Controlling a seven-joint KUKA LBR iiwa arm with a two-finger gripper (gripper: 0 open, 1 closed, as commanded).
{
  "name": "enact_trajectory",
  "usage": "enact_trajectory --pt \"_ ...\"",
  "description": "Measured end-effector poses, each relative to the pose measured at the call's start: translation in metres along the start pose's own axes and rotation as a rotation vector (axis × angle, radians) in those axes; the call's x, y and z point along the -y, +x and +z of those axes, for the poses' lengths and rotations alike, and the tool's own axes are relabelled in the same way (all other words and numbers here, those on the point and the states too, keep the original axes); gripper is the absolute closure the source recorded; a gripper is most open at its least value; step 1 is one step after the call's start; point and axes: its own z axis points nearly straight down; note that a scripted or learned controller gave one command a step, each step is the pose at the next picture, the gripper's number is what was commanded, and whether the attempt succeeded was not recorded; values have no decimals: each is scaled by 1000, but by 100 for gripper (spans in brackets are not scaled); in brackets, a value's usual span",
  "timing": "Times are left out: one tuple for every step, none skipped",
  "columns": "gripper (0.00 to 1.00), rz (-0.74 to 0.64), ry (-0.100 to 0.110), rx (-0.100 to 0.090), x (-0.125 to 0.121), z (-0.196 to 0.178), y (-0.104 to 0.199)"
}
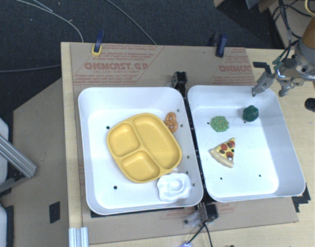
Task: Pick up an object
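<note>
The gripper point(273, 86) hangs above the far right corner of the right bin point(260, 181), its two fingers spread apart with nothing between them; one fingertip sits over the bin's far rim, the other a little further right. The arm reaches in from the right edge, only its wrist end in view. Three things lie in the right bin. A dark green ball point(250, 113) lies nearest the gripper, just below the fingertips in the view and slightly to their left, not touching them. A lighter green broccoli point(219, 123) lies to the left of the ball, apart from it. A pizza slice point(224, 153) lies nearer the camera than the broccoli, close to the bin's middle, its tip pointing up toward the ball. The left bin point(90, 138) holds a yellow tray point(143, 147) with three compartments, lying aslant across its middle. A pretzel point(171, 121) lies just beside the tray's far right edge, and a white cup point(173, 185) touches the tray's near right corner. Both bins rest side by side on a cardboard sheet point(147, 60).
</note>
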Motion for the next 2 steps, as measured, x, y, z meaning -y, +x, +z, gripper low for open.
enact_trajectory --pt "0 1 0 0 0 60 -7" --pt "0 0 -2 -1 3 103 -7"
